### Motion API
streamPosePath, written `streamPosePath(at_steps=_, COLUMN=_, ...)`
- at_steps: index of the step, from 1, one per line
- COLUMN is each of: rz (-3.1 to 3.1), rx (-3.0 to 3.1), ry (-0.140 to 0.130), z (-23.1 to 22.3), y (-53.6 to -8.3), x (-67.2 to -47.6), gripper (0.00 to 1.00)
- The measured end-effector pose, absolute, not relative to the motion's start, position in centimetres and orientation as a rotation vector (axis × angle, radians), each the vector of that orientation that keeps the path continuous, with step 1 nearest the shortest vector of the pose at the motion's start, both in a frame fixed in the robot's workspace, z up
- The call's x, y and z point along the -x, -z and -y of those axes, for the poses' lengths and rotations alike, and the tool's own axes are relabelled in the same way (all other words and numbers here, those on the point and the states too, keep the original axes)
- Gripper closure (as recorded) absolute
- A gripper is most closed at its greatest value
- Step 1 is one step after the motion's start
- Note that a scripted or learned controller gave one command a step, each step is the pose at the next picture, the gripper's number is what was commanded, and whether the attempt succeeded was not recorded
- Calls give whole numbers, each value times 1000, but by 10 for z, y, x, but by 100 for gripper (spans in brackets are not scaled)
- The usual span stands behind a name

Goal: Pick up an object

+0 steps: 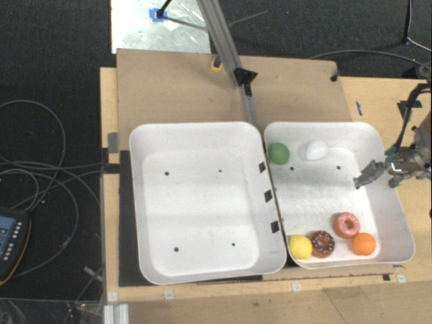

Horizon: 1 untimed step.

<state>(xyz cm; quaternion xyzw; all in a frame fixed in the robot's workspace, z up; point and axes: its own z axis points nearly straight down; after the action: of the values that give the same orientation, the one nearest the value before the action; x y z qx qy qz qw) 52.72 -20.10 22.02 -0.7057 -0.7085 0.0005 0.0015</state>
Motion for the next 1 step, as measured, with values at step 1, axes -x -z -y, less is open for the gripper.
streamPosePath(at_steps=1, rz=2226, rx=2218, ry=2, z=201, y=-222, x=-528, gripper=0)
